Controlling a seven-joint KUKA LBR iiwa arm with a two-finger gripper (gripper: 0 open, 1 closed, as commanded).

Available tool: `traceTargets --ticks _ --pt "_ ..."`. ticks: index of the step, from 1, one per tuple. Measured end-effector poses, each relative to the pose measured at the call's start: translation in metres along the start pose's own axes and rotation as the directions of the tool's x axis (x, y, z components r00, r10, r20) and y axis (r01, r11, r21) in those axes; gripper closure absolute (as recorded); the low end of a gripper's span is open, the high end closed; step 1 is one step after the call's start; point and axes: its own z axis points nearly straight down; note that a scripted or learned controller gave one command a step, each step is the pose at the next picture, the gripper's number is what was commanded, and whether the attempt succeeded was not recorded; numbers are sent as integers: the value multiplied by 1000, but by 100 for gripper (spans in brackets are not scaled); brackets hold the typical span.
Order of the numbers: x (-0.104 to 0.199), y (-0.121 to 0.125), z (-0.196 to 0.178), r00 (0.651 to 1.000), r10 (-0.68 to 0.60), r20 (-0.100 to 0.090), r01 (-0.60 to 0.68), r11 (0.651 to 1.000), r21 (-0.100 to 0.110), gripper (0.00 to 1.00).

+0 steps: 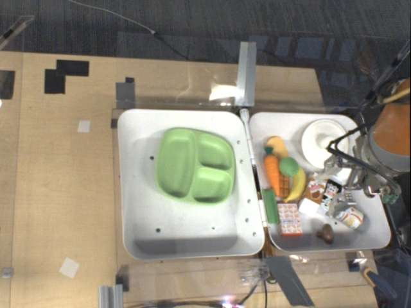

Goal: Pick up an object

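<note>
The right bin [379,236] holds a jumble of toy food. A carrot [273,175], a banana [297,185] and a round green piece [289,167] lie at its left side. A white bowl [321,140] sits at the back. A red patterned box [290,220], a green bar [270,205] and a small brown piece [326,234] lie toward the front. My gripper [341,186] hangs low over the bin's right half, above small printed cartons [316,191] and a small cup [352,218]. Its wrist hides what lies directly beneath it.
The left bin [138,230] holds a green divided plate [194,165]. A metal post [246,76] stands behind the seam between the bins. The arm's orange band [393,130] rises at the right edge, over the right bin's far corner.
</note>
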Motion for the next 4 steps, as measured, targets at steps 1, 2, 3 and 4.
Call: traceTargets --ticks 1,2,3,4 --pt "-13 3 90 999 42 5 -42 999 0 0" --pt "-32 25 105 989 148 12 -148 989 1 0" --pt "-134 44 101 996 -90 8 90 996 0 0" --pt "-100 54 106 998 -68 10 68 998 9 0"
